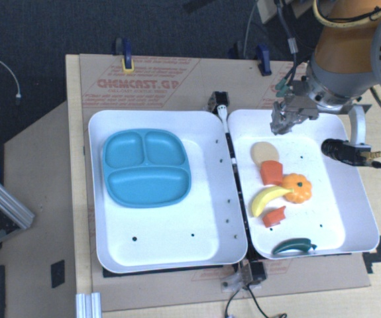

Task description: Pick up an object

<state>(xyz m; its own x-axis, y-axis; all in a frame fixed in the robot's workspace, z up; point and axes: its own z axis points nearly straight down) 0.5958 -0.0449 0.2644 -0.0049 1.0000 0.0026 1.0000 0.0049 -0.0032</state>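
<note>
The brown cardboard sheet (177,78) under the bins has red writing on it that looks like "CHEMCAST", with more letters after it that are too blurry to read. The grey robot arm with the orange band (349,38) comes in from the right, and its small metal gripper (284,123) hangs over the top edge of the right white bin (349,224), just above the round tan piece of toy food (264,152). I cannot tell how the gripper is set, and nothing can be seen in it. In the right white bin the toys sit close together: the tan piece at the top, a red-orange block (272,173) under it, a round orange fruit (297,188), and a yellow banana (268,199) whose long side slants from lower left up to the right, touching the orange fruit. A small red piece (274,216) lies below the banana, and a dark green curved toy (294,246) lies sideways near the front edge. The left white bin (163,244) holds a blue plate with three sections (147,168).
</note>
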